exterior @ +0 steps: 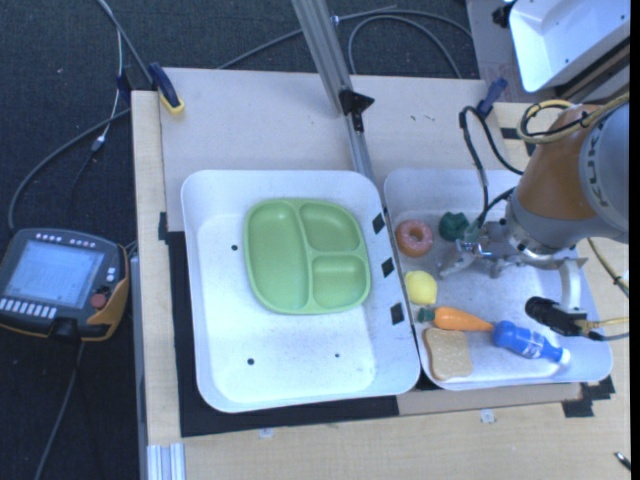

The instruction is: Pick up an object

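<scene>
Camera view: fixed above the bench (270, 118), looking down at a slant on two white bins set side by side.
Left bin (215, 368): holds a green divided plate (305, 255) with three compartments, lying flat near the bin's middle.
Right bin (590, 363): holds the loose objects and the arm's working end.
Arm (580, 183): grey with an orange band, reaching in from the right edge and lowered over the right bin.
Gripper (468, 258): metallic, low in the right bin's upper middle, pointing toward the left; whether its fingers are spread or pressed together cannot be told — nothing is visibly between them.
Doughnut (413, 236): pink-brown ring, just to the left of the gripper, apart from it.
Dark green object (453, 225): just above and left of the gripper, very near it; contact cannot be judged.
Lemon (422, 288): yellow, below and left of the gripper, near the bin's left wall.
Carrot (460, 319): orange with a green end, lying across the bin below the gripper, clear of it.
Bread slice (449, 354): tan, at the bin's lower left corner, just below the carrot.
Blue bottle (527, 341): lying on its side — white cap toward the right — along the bin's lower edge, well below the gripper.
Surroundings: a handheld pendant (55, 283) rests on the dark floor left of the bench.
</scene>
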